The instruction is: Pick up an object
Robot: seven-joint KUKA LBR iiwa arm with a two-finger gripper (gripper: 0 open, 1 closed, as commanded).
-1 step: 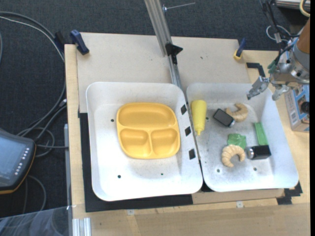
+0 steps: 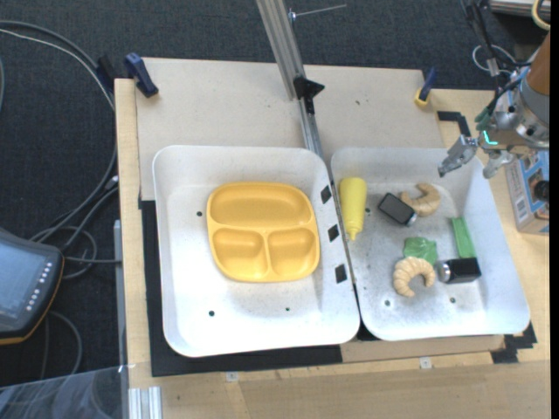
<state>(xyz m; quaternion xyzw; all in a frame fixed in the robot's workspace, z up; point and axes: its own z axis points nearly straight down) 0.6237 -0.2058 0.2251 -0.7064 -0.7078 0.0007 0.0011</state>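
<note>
Pale wooden bench (image 2: 218,103), two shallow white bins. Left bin (image 2: 175,234): yellow divided plastic tray (image 2: 262,230). Right bin (image 2: 498,260): yellow mustard bottle (image 2: 352,204), two tan croissants (image 2: 413,274) (near centre). Gripper (image 2: 472,157) above far-right rim, fingers spread, holding nothing.

I am looking down on a robotics lab bench, not a home. A plywood bench top (image 2: 262,103) is held with blue clamps (image 2: 140,72), and loose cables (image 2: 52,68) trail across the dark carpeted floor (image 2: 52,164). An aluminium rail (image 2: 279,24) rises beside two white bins (image 2: 175,234), and a teach pendant (image 2: 22,291) lies at my left edge.
</note>
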